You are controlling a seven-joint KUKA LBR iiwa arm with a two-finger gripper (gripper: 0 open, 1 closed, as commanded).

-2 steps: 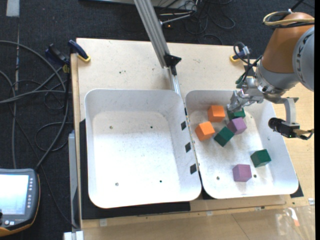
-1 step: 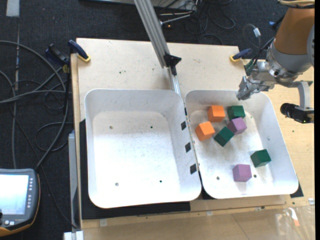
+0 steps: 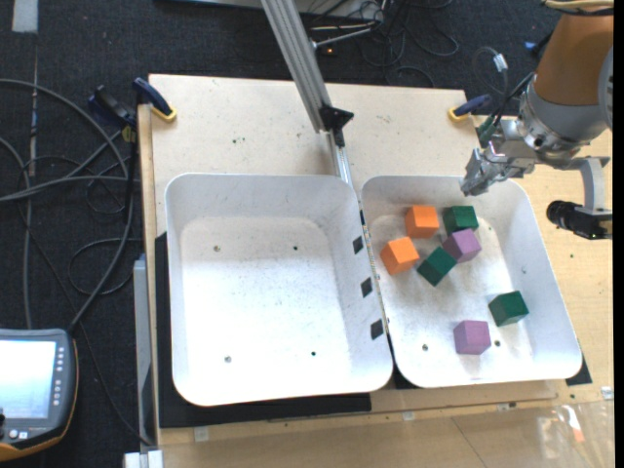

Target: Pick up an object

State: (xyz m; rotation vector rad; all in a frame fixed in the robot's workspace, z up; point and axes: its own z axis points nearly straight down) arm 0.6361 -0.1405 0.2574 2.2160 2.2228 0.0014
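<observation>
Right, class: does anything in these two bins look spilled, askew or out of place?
Nothing stands out. All seven blocks sit inside the right bin, five clustered near its far end, including an orange block, and two apart nearer the front. The gripper hovers over the far rim.

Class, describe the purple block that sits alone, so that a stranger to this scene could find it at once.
Start at the right bin, the one holding the coloured blocks. Move to its near edge, away from the cluster of blocks close to the end effector. The lone purple block lies there by itself; the other purple block touches green neighbours.
</observation>
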